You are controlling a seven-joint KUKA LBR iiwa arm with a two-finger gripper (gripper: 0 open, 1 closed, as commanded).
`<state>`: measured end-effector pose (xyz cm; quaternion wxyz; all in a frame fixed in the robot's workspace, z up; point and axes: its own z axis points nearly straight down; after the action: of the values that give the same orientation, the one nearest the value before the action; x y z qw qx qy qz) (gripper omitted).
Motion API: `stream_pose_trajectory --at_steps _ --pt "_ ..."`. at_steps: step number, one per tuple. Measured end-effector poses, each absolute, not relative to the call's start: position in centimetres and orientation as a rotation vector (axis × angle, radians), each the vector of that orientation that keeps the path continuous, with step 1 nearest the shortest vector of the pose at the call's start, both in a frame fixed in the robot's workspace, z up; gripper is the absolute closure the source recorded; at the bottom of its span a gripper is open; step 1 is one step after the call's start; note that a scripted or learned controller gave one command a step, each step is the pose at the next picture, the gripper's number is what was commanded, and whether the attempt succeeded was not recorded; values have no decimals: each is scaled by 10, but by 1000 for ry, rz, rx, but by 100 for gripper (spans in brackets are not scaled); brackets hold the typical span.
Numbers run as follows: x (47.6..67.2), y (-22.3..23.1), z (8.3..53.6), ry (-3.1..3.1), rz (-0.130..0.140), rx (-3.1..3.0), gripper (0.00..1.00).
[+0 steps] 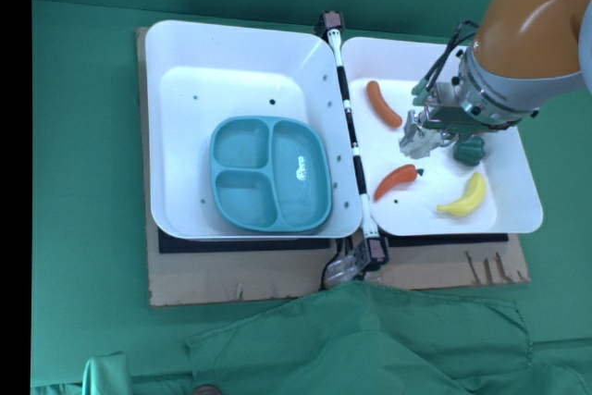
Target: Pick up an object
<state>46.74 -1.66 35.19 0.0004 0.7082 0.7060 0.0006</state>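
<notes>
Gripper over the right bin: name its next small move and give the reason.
Probably a short drop toward the red chili pepper, the toy nearest below the gripper. The gripper sits above the right bin floor among the hot dog sausage, a green toy and the banana, with nothing visibly between its fingers.
</notes>
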Motion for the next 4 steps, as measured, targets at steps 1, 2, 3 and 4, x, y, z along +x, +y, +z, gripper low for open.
stream_pose_trajectory --at_steps 1,2,3,4 --pt "493 34 354 2216 6 2222 100" --pt "470 79 352 2218 2 2224 100" --pt "497 104 358 2217 6 2222 100" --pt "498 147 342 2219 2 2223 100"
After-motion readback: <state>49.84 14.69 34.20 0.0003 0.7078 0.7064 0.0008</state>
